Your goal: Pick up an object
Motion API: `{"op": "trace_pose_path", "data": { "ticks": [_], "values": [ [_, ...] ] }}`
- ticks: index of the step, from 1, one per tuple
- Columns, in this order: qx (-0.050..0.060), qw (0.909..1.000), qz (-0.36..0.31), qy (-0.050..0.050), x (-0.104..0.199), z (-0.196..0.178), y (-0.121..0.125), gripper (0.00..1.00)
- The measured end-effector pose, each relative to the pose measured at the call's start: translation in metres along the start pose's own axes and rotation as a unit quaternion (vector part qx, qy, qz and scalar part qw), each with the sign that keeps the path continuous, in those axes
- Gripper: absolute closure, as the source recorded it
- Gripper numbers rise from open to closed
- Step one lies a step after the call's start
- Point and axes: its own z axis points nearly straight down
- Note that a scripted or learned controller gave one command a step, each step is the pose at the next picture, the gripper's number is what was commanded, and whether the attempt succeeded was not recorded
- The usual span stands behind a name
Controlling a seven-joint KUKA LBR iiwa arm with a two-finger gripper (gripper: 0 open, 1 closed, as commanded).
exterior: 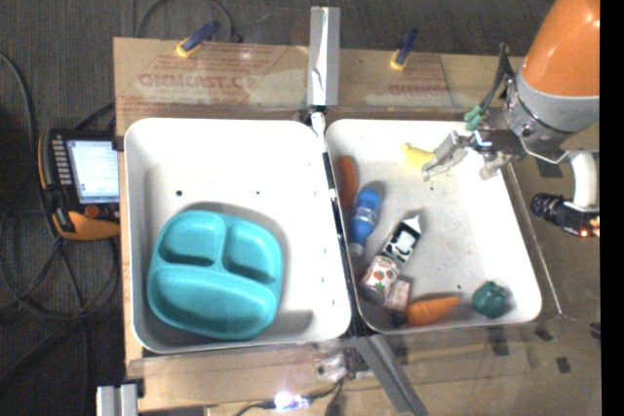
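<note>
The right bin (522, 239) holds several objects. A small yellow banana (417, 151) lies near its far wall. An orange sausage-like piece (347, 178) and a blue bottle (365, 212) lie along the left wall. A black-and-white carton (402, 241), a small red-and-white box (381, 280), a carrot (432, 309) and a green lump (491, 298) lie toward the front. My gripper (465, 161) hovers over the bin's far right part, open, with nothing between its fingers. Its left fingertip is just right of the banana.
The left bin (156, 141) holds a teal divided plate (216, 273). A metal divider post (324, 63) stands behind where the bins meet. A handheld pendant (83, 178) lies left of the bench. The arm's orange band (570, 34) is at the upper right.
</note>
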Motion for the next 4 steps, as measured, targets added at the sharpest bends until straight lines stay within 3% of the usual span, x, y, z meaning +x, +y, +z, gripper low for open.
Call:
{"op": "trace_pose_path", "data": {
  "ticks": [1, 2, 4],
  "values": [
    [0.001, 1.0, 0.006, -0.001, -0.059, 0.123, 0.063, 0.0],
    [-0.001, 1.0, 0.009, 0.0, -0.079, 0.183, 0.109, 0.0],
    [0.005, 1.0, 0.006, 0.002, -0.079, 0.186, 0.114, 0.0]
  ]
}}
